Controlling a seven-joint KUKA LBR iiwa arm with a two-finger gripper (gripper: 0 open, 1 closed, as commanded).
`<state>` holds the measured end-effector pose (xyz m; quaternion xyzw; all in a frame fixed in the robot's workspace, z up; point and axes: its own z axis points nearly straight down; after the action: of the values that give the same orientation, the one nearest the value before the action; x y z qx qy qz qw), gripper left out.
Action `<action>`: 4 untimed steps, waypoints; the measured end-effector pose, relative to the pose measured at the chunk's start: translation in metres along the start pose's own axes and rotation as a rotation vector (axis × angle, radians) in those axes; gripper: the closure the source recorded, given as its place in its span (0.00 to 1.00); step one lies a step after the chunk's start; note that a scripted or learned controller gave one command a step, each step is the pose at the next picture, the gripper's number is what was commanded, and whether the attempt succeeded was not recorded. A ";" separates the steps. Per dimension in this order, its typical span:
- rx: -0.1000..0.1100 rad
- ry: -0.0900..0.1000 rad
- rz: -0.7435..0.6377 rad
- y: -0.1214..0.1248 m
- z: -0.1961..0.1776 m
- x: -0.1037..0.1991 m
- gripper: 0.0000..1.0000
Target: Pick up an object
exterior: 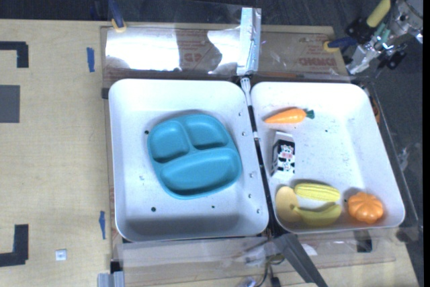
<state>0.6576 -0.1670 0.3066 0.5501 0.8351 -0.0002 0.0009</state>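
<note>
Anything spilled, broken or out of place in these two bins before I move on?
Nothing stands out. The blue divided plate lies flat in the left bin. In the right bin, the carrot, small black-and-white carton, corn on the banana, and orange pumpkin all look intact.

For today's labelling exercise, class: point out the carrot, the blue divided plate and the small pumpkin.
carrot (285, 116), camera view, middle of its orange body.
blue divided plate (201, 171), camera view, floor of its large compartment.
small pumpkin (366, 208), camera view, centre of its orange top.
</note>
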 end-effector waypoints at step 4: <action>0.007 0.005 0.493 0.005 0.057 -0.013 1.00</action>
<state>0.6671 -0.1772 0.2493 0.7373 0.6755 -0.0015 -0.0033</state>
